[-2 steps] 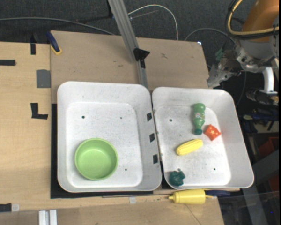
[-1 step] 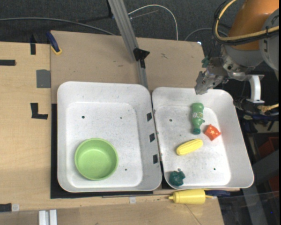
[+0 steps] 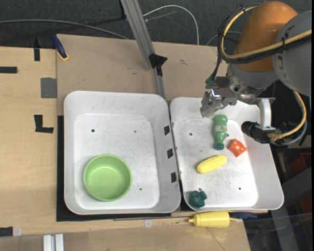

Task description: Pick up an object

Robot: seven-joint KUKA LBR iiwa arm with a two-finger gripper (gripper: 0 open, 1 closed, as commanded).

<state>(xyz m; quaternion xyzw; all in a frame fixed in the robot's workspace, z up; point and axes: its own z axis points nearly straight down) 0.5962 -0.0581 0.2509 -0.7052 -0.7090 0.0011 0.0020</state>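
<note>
**Inspector A:** Right bin (image 3: pixel 261 192) holds four loose items. A green bottle (image 3: pixel 220 129) lies near the far end, a red block (image 3: pixel 237 148) just beside it toward the arm's side, a yellow corn cob (image 3: pixel 211 163) nearer the middle, and a dark green lump (image 3: pixel 198 198) at the near rim. The left bin (image 3: pixel 73 109) carries a green bowl (image 3: pixel 108 177) in its near corner. A yellow bottle (image 3: pixel 211 219) lies outside both bins on the surface (image 3: pixel 94 61), just past the right bin's near edge.

**Inspector B:** And the claw?

**Inspector A:** The claw (image 3: pixel 213 104) hangs over the far end of the right bin, close above the green bottle's cap end. Whether it is spread or pressed together I cannot tell; the wrist housing covers too much of it. Nothing is seen between its tips.

**Inspector B:** Why that position?

**Inspector A:** My judgement: it stands lined up for a descent on the green bottle, the nearest item. The items lie scattered and apart, which leaves room around each.

**Inspector B:** Orientation of the bottle?

**Inspector A:** Lying flat. Its long axis runs roughly far-to-near along the bin, one end toward the claw, the other toward the near rim. A grip across the narrow width would suit it, I judge. The corn cob lies crosswise, tilted.
</note>
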